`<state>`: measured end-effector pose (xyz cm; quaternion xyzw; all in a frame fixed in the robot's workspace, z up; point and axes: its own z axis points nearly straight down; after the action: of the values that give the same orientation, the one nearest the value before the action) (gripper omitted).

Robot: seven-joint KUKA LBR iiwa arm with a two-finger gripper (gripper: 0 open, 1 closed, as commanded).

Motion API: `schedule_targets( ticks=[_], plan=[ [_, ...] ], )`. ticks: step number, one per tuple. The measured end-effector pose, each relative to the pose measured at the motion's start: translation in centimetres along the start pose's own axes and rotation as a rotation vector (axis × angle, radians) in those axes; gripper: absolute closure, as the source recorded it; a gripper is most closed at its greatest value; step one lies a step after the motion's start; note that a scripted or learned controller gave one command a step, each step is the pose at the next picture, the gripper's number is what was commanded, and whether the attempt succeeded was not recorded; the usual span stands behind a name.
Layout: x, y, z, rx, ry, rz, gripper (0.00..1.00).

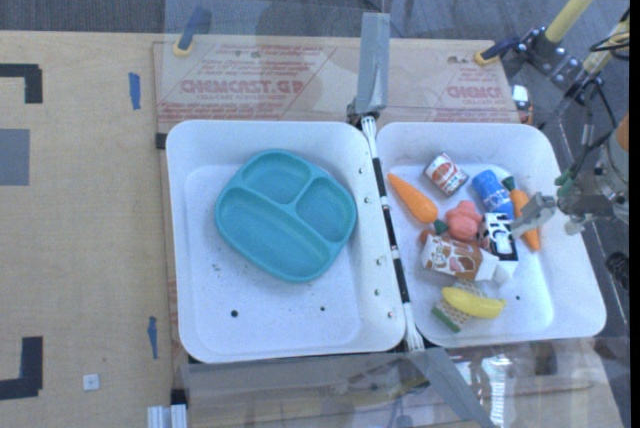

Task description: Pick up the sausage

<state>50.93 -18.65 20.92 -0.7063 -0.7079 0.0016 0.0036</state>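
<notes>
A pinkish-red lumpy piece, likely the sausage [462, 221], lies in the middle of the right bin [570, 316], among other toy foods. My gripper [536, 210] hangs over the right side of that bin, about a hand's width to the right of the sausage and just above a small orange carrot [527, 234]. Nothing can be seen held in it. The grey arm [600, 201] comes in from the right edge.
Around the sausage lie a large orange carrot [413, 199], a red-labelled can [445, 174], a blue can [491, 191], a black-and-white packet [499, 236], a brown carton [450, 258] and a banana [473, 303]. The left bin [200, 316] holds a teal divided plate [286, 214].
</notes>
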Motion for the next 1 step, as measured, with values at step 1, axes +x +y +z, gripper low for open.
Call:
schedule_targets(
  ticks=[1],
  plan=[
    [4.22,5.20,9.98,-0.004,-0.002,0.056,0.00]
  ],
)
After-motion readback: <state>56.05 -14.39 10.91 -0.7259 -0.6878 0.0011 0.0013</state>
